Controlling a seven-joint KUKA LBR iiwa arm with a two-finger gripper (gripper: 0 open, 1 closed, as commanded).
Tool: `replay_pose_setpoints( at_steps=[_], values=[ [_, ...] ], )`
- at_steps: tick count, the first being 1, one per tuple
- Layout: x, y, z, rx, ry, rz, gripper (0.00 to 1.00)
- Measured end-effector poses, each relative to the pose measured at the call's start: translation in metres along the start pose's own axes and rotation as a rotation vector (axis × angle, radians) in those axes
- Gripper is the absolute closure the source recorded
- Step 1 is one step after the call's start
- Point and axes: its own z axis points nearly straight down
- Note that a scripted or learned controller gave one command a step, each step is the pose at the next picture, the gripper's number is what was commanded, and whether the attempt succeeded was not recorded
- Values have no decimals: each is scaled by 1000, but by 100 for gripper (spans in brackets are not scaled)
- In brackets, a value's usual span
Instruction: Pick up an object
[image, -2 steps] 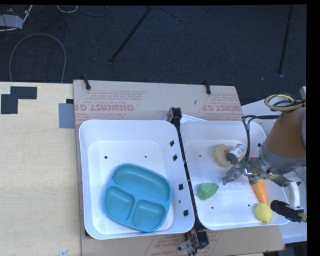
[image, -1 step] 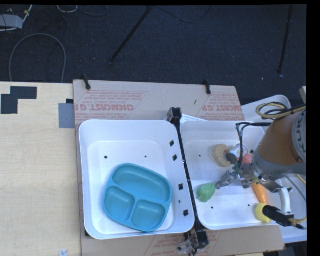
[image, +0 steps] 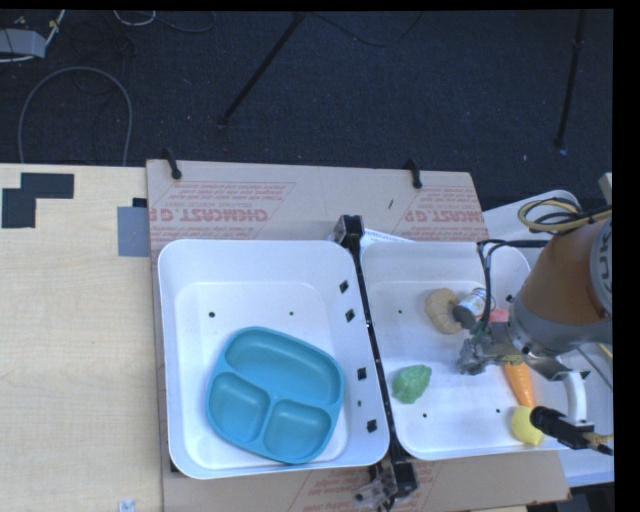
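Note:
In the right bin (image: 440, 440) lie a tan round lump (image: 439, 309), a green crumpled piece (image: 411, 383), an orange carrot-shaped toy (image: 519, 383) and a yellow object (image: 527, 425) near the front right corner. My gripper (image: 477, 355) hangs low over the right bin, between the tan lump and the orange toy, with a small red spot beside it. The arm's orange band (image: 560, 275) rises behind it at the right. Nothing shows between the fingers.
The left bin (image: 190, 270) holds a blue divided tray (image: 275, 393). A black divider (image: 365, 340) runs between the bins. Cardboard lies under both bins; black cables hang near the arm at the right.

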Motion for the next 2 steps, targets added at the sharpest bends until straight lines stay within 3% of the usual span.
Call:
replay_pose_setpoints(
  at_steps=[2],
  values=[
    [-5, -2, -115, -3, -1, -7, 100]
  ],
)
